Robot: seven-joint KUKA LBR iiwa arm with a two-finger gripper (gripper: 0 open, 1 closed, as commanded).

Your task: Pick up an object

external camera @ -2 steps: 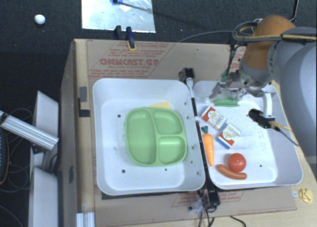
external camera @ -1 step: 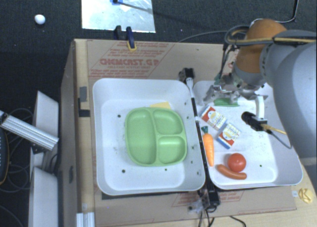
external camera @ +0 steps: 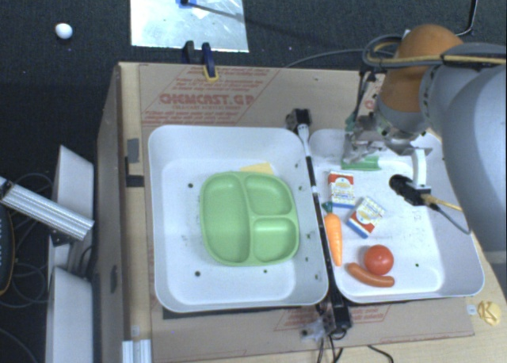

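My grey arm (external camera: 467,108), with its orange band, reaches in from the right over the far end of the right bin (external camera: 459,274). The left bin (external camera: 170,195) sits beside it, the two touching along a central seam. In the left bin lies a green divided plate (external camera: 247,219), with a yellow item (external camera: 257,169) peeking out behind its far edge. My gripper (external camera: 366,147) hangs low at the far left of the right bin, directly above a green object (external camera: 366,164); I cannot tell how it is set. Nearer the camera in the right bin: a red tomato (external camera: 379,258), an orange carrot (external camera: 333,238) along the seam, a sausage (external camera: 370,276), a red and white carton (external camera: 341,189), and a smaller box (external camera: 366,215).
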